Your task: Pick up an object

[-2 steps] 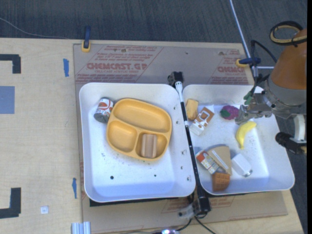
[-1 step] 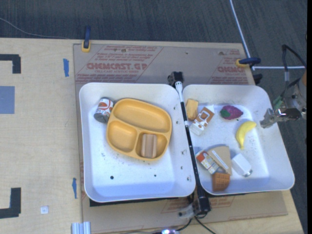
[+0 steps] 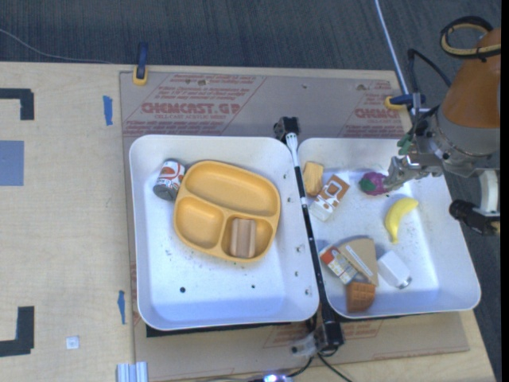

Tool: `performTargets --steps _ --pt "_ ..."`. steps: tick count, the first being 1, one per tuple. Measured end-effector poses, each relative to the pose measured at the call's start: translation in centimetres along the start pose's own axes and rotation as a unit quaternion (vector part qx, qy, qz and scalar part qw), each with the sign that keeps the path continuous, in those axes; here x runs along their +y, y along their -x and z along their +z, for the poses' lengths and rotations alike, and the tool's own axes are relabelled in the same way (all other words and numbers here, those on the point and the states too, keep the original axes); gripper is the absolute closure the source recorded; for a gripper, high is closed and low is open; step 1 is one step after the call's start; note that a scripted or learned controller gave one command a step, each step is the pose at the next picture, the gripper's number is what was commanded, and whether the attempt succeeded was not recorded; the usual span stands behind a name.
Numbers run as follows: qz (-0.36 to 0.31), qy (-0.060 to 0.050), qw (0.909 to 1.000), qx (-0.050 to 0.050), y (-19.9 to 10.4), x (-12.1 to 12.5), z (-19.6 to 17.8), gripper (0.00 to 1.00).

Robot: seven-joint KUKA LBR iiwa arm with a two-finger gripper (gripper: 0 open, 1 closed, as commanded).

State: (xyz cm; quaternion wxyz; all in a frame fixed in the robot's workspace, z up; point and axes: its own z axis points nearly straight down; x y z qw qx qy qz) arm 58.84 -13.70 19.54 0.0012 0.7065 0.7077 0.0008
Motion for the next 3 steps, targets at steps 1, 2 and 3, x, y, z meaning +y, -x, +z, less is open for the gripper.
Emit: performTargets --steps 1,2,3 --pt "0.000 0.000 1.0000 0.000 0.1 0.0 0.0 0.00" --pt "0.000 0.000 1.0000 0.000 1.7 -3.5 10.1 0.00" --pt "0.001 0.001 1.0000 -0.001 1.7 -3.5 9.1 1.00"
